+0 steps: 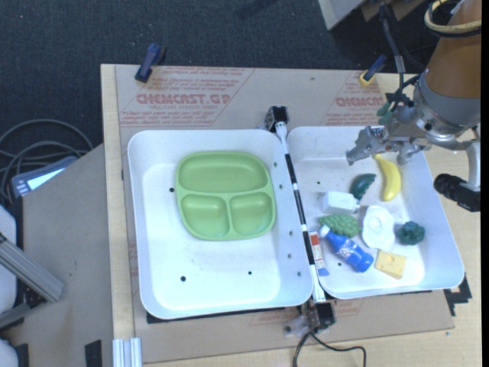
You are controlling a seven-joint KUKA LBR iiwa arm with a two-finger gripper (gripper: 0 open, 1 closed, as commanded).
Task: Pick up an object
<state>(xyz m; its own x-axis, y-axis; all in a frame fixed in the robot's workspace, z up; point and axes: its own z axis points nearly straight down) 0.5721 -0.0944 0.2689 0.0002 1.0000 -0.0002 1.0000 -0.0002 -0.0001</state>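
Note:
My gripper (384, 148) hangs over the far part of the right bin (322, 147), open, with nothing between its fingers. Just below it in the view lies a yellow banana (390, 179), with a dark green piece (363, 183) to its left. Nearer the front lie a white block (339, 201), a leafy green item (341, 224), a blue bottle (349, 252), a white round object (377, 226), a dark green clump (410, 233) and a yellow cheese wedge (391, 264).
The left bin (153, 235) holds a light green divided plate (226, 193). A black-and-white rod (294, 189) runs along the seam between the bins. The arm's orange band (454, 52) rises at the upper right. Cables lie on the floor to the left.

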